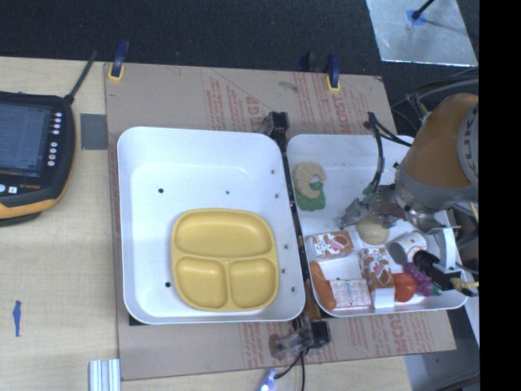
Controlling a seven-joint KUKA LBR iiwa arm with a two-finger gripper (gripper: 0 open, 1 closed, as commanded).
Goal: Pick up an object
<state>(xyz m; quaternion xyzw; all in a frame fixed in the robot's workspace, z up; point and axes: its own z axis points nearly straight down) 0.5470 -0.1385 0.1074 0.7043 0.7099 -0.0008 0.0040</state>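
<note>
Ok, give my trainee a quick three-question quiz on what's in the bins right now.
1. True or false: the yellow divided tray lies in the left bin.
2. Which bin is the gripper over: A left, B right?
3. Fill in: the green-and-tan ring toy lies in the right bin near its ____ wall.

Key: 1 true; 2 B; 3 left.
</note>
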